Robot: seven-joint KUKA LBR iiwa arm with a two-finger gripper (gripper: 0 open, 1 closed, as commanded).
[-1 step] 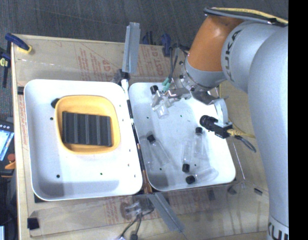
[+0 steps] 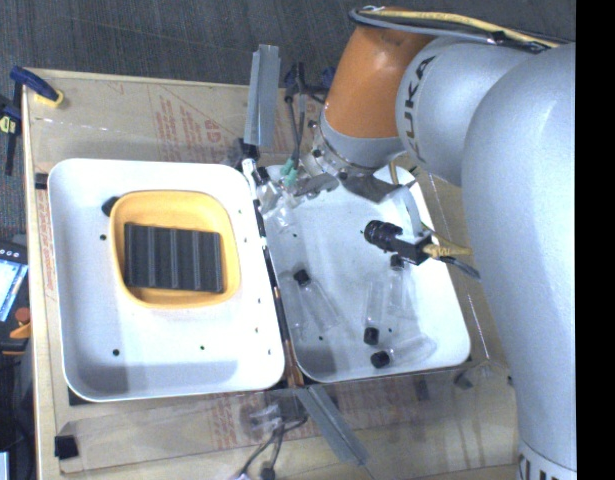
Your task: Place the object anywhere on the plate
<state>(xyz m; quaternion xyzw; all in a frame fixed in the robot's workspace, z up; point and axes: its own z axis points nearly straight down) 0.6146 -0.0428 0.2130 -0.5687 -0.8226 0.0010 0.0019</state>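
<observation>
The arm (image 2: 467, 118) comes in from 3 o'clock and hangs over the top corner of the right bin (image 2: 447, 353). The gripper (image 2: 287, 190) is low by the bin's 11 o'clock corner, and I cannot tell if it has hold of anything. The yellow plate (image 2: 172, 208) sits in the left bin (image 2: 137, 368), at 9 o'clock from the gripper. The see-through bottles (image 2: 382, 303) with black caps lie in the right bin. They look slippery, so one could slide out, or bump the wall between the bins
</observation>
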